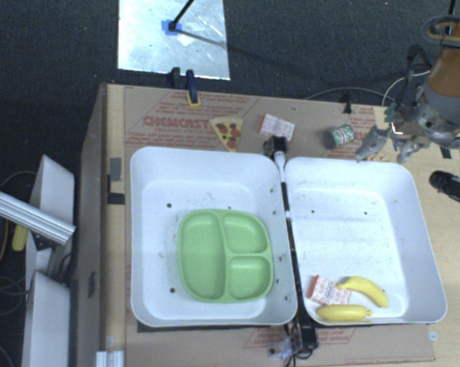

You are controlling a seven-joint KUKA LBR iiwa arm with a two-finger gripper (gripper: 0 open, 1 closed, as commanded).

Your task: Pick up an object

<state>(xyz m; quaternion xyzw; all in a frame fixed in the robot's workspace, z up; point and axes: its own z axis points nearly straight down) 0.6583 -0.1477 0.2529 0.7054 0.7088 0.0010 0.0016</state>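
Observation:
In the right bin (411,225), near its front edge, lie two yellow bananas, one curved (366,290) and one straighter (344,313), beside a small white and red packet (326,289). The left bin (158,183) holds a green divided plate (225,255). My gripper (387,145) hangs above the far right corner of the right bin, well away from the bananas. Its two fingers stand apart with nothing between them.
On the board behind the bins lie a pizza-slice toy (228,132), a white and red packet (276,127) and a small green can (341,135). A blue clamp (192,84) sits at the board's far edge. A black divider (283,212) runs between the bins.

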